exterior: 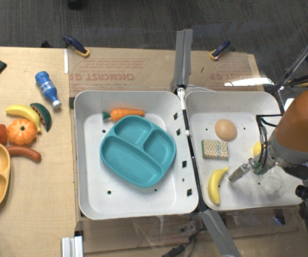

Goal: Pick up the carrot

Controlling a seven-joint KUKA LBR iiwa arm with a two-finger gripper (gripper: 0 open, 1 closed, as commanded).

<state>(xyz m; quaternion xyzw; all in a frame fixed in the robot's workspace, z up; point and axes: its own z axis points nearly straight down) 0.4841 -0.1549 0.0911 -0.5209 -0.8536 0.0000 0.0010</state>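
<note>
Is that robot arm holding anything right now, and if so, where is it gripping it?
Nothing is held. The gripper hangs in the right bin beside the banana, with nothing between its fingers. The carrot lies in the left bin, untouched.

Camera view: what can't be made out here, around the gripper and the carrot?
- Gripper: too small and blurred to read.
- Yellow item in the right bin: mostly hidden by the arm.
- Carrot: lower edge meets the teal plate; touching or overlapped, unclear.

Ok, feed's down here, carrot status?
Gripper low in right bin, near banana. Carrot untouched in left bin, against teal plate. Bin divider between.
</note>
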